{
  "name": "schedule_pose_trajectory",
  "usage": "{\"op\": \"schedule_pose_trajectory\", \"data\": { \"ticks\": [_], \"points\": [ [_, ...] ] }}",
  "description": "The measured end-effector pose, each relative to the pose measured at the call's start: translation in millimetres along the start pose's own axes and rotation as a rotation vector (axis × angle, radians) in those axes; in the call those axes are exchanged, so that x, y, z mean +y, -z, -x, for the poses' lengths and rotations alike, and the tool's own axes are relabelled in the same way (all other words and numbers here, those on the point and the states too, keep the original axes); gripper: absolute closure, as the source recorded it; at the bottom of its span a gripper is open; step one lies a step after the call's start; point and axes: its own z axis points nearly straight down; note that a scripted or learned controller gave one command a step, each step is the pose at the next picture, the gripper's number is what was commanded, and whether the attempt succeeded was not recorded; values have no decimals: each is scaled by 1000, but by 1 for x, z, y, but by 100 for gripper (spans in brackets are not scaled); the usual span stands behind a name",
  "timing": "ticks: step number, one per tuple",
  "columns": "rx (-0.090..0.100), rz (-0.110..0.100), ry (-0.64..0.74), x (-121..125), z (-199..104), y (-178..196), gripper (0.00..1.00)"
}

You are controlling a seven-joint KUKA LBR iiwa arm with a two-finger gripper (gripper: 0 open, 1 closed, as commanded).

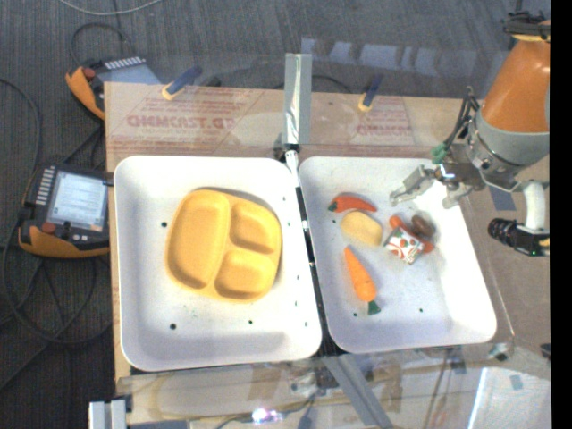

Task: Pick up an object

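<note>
tray [225,244] in left bin [134,329]; carrot [361,278] in right bin [465,320]

The robot arm [523,88] has a rounded orange band above a grey wrist section. Below it sits a metallic gripper [427,186] with thin pale silver fingers [407,188], dark cables and a small green mark.

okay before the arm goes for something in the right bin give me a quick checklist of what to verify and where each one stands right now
1. Gripper carries nothing: ok, nothing between its fingers.
2. Fingers spread for a grasp: ok, they look apart.
3. Gripper over the right bin: ok, near its upper right part.
4. Lone target available: ok, the carrot lies apart from the rest.
5. Cluttered targets: not ok, the small box and brown piece touch.
6. Yellow tray out of the way: ok, in the left bin.
</note>
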Motion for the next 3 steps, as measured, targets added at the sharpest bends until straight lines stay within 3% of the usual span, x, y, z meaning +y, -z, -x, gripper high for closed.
{"op": "schedule_pose_trajectory", "data": {
  "ticks": [1,2,3],
  "points": [
    [0,1,35,18,10,-116,0],
    [-6,12,-18,55,-20,-155,0],
    [-7,15,-17,56,-20,-146,100]
  ]
}}
